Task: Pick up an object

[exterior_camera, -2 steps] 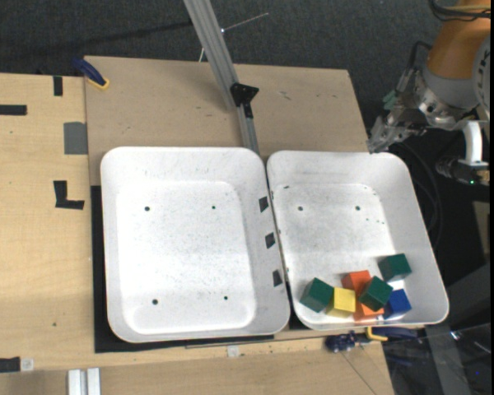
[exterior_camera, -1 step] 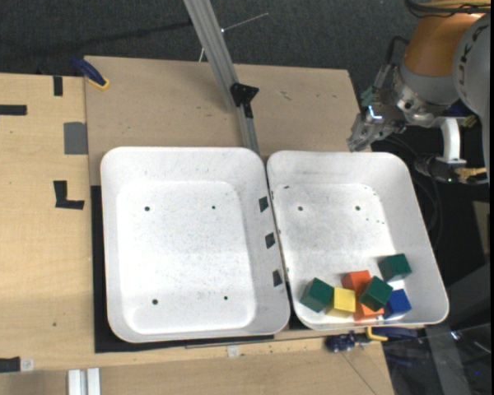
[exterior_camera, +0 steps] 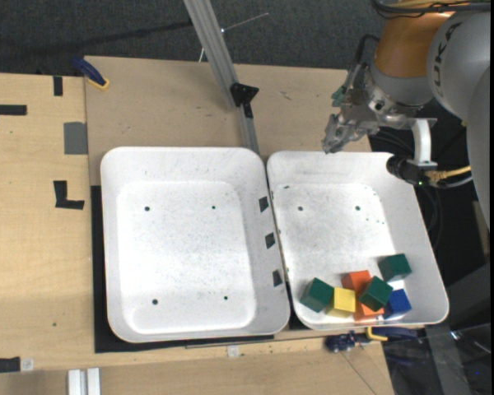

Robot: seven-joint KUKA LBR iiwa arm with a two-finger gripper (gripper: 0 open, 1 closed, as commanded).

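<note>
Several small blocks lie clustered in the near right corner of the right bin (exterior_camera: pixel 329 196): a green block (exterior_camera: pixel 318 294), a yellow block (exterior_camera: pixel 343 301), an orange block (exterior_camera: pixel 358 281), a dark green block (exterior_camera: pixel 376 291), a blue block (exterior_camera: pixel 398 302) and another green block (exterior_camera: pixel 394 265). My gripper (exterior_camera: pixel 336 140) hangs above the far rim of the right bin, well away from the blocks. Nothing shows between its fingers.
The left bin (exterior_camera: pixel 123 220) sits beside the right one. A slanted metal pole (exterior_camera: pixel 218 48) rises behind the bins. A blue and yellow clamp (exterior_camera: pixel 92 72) lies at the far left of the bench, and another (exterior_camera: pixel 354 341) sits under the right bin's near edge.
</note>
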